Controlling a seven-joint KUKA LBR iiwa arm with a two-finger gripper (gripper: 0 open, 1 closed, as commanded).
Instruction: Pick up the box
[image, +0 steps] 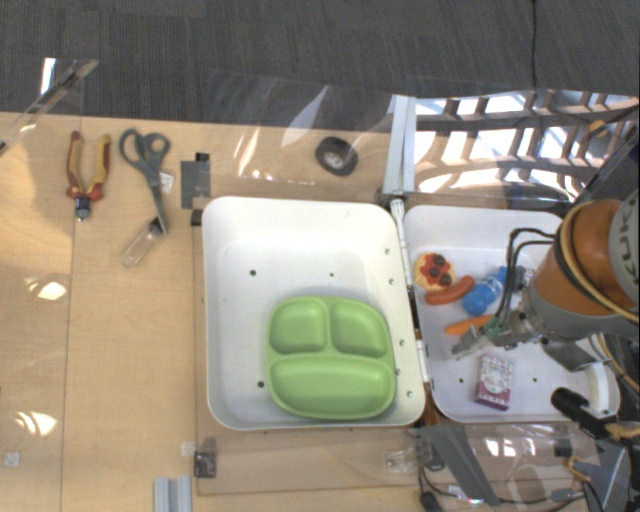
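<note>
Pliers (80, 172) with red handles at the far left of the wooden counter (100, 350), steel scissors (150, 170) just at their 3 o'clock, a clear tube-like piece below those. Small dark roll (336, 154) at 12 o'clock of the left bin (230, 300).

Left bin: white, shallow, smooth plastic with rounded corners, carrying a lime-green divided plate (330, 358) of three compartments, glossy, toward its 5 o'clock corner.

Right bin (450, 400): same white plastic. Toy pizza slice (434, 268) and sausage-like piece (450, 290) at its 10 o'clock, blue bottle-like object (485, 295) to their 3 o'clock, thin orange stick (467, 325) beneath. Box (495, 380) lying flat near the 6 o'clock wall, small, pink-purple printed, rectangular.

Gripper (480, 338) at the box's 11 o'clock, above and just beside it, nothing between the fingers; spread or pressed together, cannot tell from here. Grey arm with orange band entering from 3 o'clock.

Judged as handling: light, thin cardboard, stiff along the edges yet easy to dent on the broad face, likely slick from print. Best taken across the two long edges, near mid-length, with a gentle squeeze; lying flat, little height to catch.
</note>
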